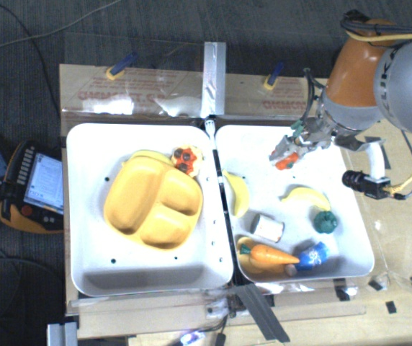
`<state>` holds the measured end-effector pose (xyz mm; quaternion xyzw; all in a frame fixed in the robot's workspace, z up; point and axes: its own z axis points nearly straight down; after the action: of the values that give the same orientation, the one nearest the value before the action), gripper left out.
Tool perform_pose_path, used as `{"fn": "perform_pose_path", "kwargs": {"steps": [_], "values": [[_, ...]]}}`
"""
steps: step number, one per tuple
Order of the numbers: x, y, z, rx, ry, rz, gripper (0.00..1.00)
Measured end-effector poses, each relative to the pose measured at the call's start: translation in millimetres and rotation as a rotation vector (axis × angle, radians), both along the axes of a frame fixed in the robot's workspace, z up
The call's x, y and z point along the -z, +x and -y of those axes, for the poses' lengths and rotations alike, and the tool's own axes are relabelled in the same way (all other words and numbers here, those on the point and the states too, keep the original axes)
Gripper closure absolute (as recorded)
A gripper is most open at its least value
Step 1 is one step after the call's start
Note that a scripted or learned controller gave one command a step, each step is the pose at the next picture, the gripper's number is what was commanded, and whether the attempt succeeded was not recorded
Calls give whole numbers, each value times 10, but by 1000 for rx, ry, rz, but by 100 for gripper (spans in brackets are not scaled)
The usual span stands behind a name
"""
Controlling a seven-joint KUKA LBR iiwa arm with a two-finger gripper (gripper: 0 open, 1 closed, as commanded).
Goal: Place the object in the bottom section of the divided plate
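Two white bins sit side by side on the bench. The left bin (pixel 91 265) carries the yellow divided plate (pixel 154 200), tilted so that its sections face the camera; the section nearest the bottom of the view appears bare, as befits a target not yet filled. A small orange-and-black toy (pixel 184 158) rests at the plate's upper rim, against the bin's far wall.

The right bin (pixel 357 258) serves as the supply. It contains a carrot (pixel 272 254), a blue item (pixel 312 255), a dark green ball (pixel 326 222), a banana (pixel 305 192), a white block (pixel 268 228) and a pale yellow piece (pixel 236 192) leaning on the divider wall.

The gripper (pixel 287 152) hangs over the right bin's far end, above the bare floor and apart from the clustered items, a position suited to beginning a descent. Whether its fingers are spread or pressed together cannot be told; an orange patch at the tip may be part of the tool or a small object. Which item is the task's object is therefore uncertain; all candidates lie in the right bin, none in the plate's bottom section. Judged thus, the transfer is not yet done.
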<state>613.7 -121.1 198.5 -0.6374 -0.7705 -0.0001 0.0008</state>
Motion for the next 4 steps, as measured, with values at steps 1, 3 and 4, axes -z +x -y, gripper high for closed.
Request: {"fn": "perform_pose_path", "kwargs": {"steps": [1,3,4], "values": [[-11,230,-922,31,-1,-2,100],[-184,-547,-1666,-183,-1,-1,100],[-265,-544,-1667,-184,0,-3,100]]}}
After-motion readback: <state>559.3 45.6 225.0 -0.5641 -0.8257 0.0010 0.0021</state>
